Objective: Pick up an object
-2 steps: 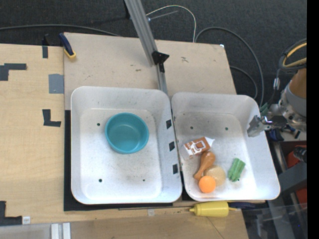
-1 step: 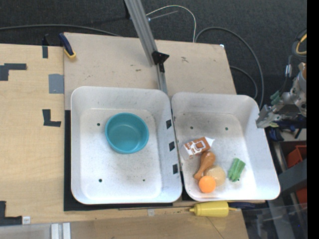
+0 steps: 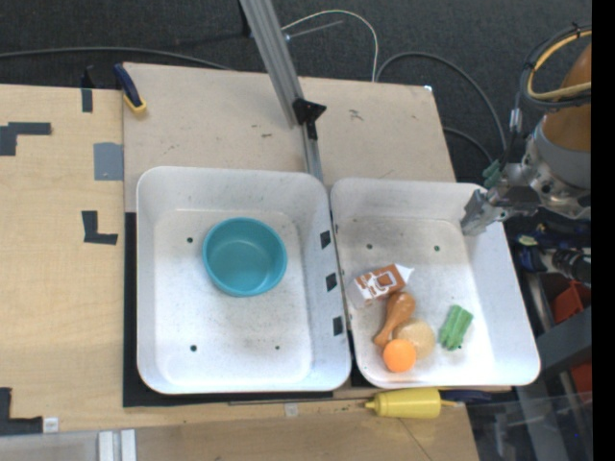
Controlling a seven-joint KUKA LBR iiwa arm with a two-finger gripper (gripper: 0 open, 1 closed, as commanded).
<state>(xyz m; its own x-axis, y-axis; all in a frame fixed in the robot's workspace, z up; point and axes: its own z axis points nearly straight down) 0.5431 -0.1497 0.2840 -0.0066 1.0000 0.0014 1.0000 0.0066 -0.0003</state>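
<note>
Bench: a tan board [image 3: 240,133] is lying under two shallow white bins, with a pale wooden surface [image 3: 48,257] stretching off to the left and dark floor with looping cables [image 3: 423,65] running along the far side.
Left bin [image 3: 159,353]: it is holding a teal bowl [image 3: 245,255], sitting upright a little far of centre.
Right bin [image 3: 509,344]: it is holding a cluster of small things in its near half.
Objects to pick: a white and orange packet [image 3: 381,281] is lying near the bin's middle; a brown drumstick-shaped toy [image 3: 396,315] is slanting just near of it; a pale round piece [image 3: 419,334] and an orange ball [image 3: 399,355] are sitting touching or almost touching at the drumstick's near end; a green piece [image 3: 455,327] is lying slightly apart to their right.
Outside the bins: a yellow bottle [image 3: 408,403] is lying on its side against the near edge of the right bin.
Arm [image 3: 567,133]: it is reaching in from the right, its orange band showing high at the frame's edge and its grey wrist angling down and left.
Gripper [image 3: 478,214]: it is hovering over the far right corner of the right bin, well apart from the cluster of things. I cannot tell how far its pincer is parted, and nothing is showing in it.
Pole: a grey metal bar [image 3: 274,41] is slanting from the far side down to the gap between the bins.
</note>
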